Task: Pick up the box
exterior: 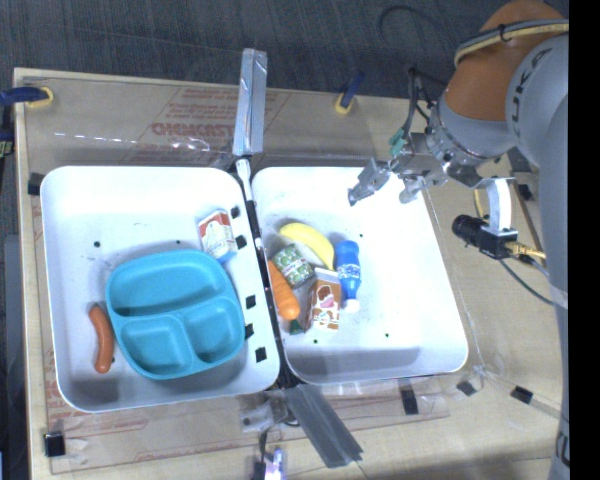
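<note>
Currently: box [326,301] brown-white, red print, upright among clutter | jaws [386,184] spread, holding nothing

Left white bin [70,208]: blue three-compartment plastic tray [175,313], orange-red sausage [102,338] beside it. Right white bin [420,308]: yellow banana [308,240], blue bottle [347,266], orange carrot [284,293].

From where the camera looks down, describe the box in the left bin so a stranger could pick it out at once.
Take the left white bin, which holds a big blue divided tray. Just past the tray's far right corner, close to the wall between the two bins, lies a small red and white box. It is the sole boxy, printed item there; its neighbours are the plain blue tray and a sausage.
</note>
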